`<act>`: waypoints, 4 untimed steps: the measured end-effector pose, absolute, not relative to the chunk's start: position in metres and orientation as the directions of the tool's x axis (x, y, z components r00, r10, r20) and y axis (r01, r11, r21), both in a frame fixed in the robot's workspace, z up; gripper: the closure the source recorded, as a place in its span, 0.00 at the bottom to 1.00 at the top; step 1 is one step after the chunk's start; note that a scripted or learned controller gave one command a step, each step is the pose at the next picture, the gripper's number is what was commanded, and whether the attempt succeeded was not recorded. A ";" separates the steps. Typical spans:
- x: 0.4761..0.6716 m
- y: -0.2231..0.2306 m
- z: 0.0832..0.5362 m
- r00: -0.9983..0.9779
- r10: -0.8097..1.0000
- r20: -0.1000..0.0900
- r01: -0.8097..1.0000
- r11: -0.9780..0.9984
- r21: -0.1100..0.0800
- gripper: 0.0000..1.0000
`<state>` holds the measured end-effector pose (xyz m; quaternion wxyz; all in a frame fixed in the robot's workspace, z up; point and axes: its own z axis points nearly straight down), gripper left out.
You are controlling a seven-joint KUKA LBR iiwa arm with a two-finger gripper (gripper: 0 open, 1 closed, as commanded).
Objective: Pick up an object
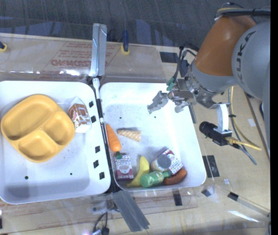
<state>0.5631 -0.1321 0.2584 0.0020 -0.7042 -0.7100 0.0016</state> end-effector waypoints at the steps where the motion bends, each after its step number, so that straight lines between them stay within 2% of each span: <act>1: 0.521 -0.101 0.101 -0.008 1.000 0.000 1.000 0.008 -0.002 0.00; 2: 0.476 -0.175 0.103 -0.084 0.996 0.002 0.996 0.084 -0.003 0.00; 3: 0.586 -0.117 0.091 -0.203 0.979 0.001 0.979 0.203 -0.002 0.00; 4: 0.548 -0.105 0.090 0.042 0.999 0.002 0.999 -0.042 -0.007 0.00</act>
